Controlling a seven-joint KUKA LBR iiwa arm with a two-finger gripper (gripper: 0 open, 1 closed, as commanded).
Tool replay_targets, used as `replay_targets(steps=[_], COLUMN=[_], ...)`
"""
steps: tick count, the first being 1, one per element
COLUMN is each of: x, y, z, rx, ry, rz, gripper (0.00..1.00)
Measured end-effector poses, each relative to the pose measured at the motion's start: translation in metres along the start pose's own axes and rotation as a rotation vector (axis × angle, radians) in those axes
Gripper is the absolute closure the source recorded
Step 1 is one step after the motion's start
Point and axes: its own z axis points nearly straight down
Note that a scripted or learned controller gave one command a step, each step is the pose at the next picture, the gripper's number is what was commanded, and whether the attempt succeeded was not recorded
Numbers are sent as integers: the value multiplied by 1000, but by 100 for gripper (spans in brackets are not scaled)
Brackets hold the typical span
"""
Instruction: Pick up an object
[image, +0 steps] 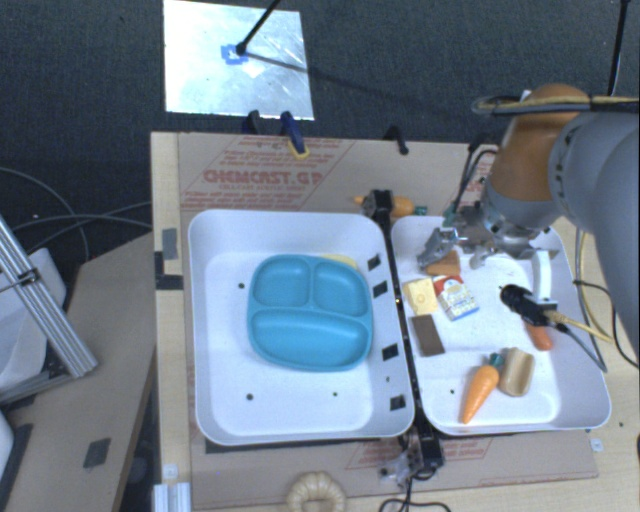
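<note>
My gripper (458, 251) hangs over the back of the right bin (575, 395), and its fingers stand apart with nothing between them. Just below its left finger (437, 245) lies a brown-orange piece (444, 265). In front of that sit a yellow block (420, 296) and a small red, white and blue carton (458, 298). A flat brown bar (428, 336) lies near the bin's left wall. Towards the front are a carrot (478, 392) and a tan roll (516, 372). An orange-red piece (541, 337) is at the right.
The left bin (215, 300) holds a blue divided plate (310, 311). A small yellow-orange thing (401, 207) lies behind the bins at the divider's far end. The grey arm (570, 150) comes in from the upper right.
</note>
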Motion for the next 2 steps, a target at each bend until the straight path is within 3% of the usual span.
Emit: replay_targets(steps=[1, 2], x=[0, -2], y=[1, 3], z=[49, 35], rx=[-5, -6], ry=[-1, -3], rz=[0, 2], gripper=[0, 100])
